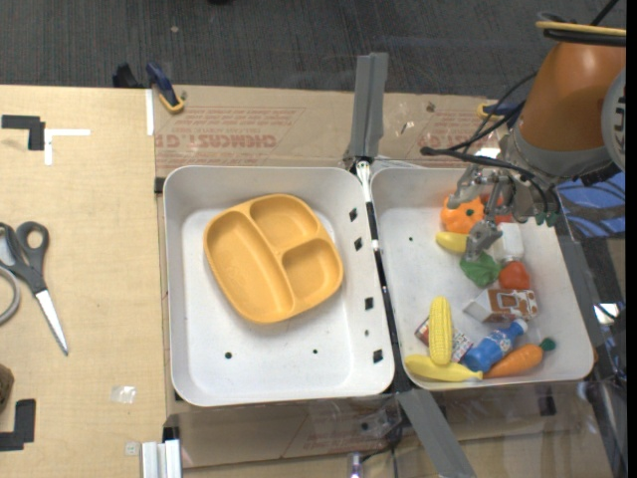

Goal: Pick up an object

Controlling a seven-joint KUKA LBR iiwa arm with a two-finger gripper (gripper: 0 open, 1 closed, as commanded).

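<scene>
Two white bins (179, 297) (one yellow plate (274, 257))

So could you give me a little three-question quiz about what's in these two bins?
1. True or false: the yellow divided plate lies in the left bin.
2. Which toy lies nearest the right bin's front edge? A) corn cob B) banana C) green toy
3. Fill in: the gripper hangs over the ____ bin.

Key: 1 true; 2 B; 3 right.
</scene>
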